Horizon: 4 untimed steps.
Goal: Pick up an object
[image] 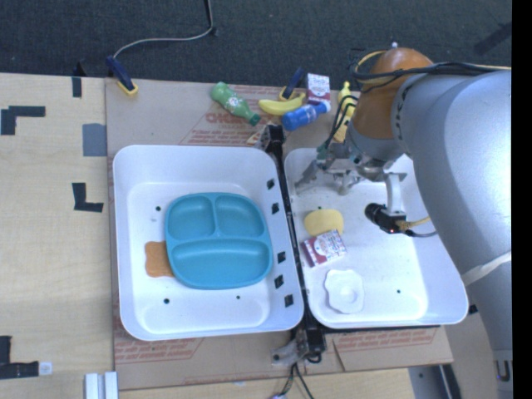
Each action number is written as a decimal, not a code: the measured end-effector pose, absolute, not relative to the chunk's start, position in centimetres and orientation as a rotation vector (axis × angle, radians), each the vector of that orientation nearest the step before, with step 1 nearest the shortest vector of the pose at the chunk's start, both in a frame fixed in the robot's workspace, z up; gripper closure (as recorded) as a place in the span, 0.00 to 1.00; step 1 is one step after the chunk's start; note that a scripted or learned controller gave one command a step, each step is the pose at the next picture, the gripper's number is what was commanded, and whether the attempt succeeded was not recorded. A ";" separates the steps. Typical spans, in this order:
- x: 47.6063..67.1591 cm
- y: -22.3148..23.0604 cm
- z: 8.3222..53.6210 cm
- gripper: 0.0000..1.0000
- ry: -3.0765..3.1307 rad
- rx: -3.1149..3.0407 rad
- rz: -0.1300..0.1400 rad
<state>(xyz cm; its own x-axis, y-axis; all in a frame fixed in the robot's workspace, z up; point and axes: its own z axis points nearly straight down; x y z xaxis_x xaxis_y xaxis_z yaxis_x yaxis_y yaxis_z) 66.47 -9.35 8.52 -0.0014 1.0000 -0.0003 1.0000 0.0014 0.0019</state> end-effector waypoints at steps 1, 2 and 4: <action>61.5 -9.8 8.6 0.00 2.220 2.219 0.000; 66.9 -9.5 8.5 0.00 2.222 2.218 0.002; 59.0 -9.4 12.2 0.00 2.223 2.223 -0.004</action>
